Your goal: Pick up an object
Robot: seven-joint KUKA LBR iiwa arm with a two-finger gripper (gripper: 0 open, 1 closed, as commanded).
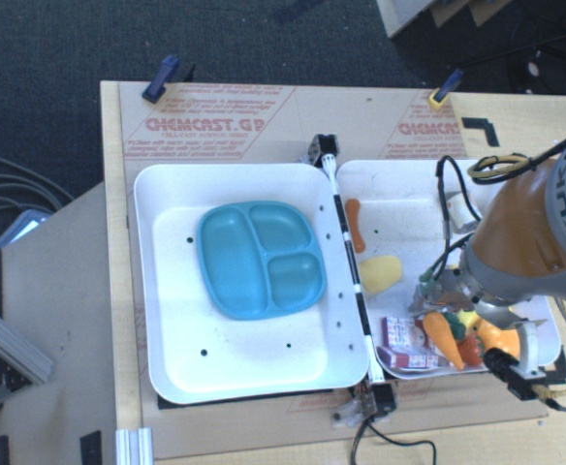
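A broad orange band (516, 226) is seen on the grey arm (554, 260) above the gripper (436, 298). Black cables (450, 201) are looped along the band, and white lettering is marked on the grey casing beyond it.

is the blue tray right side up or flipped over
Right side up. The blue tray lies flat in the left bin, its three compartments facing up with raised dividers showing between them.

robotics lab: clamped bench (264, 114), arm (530, 231), loose cables (12, 177)
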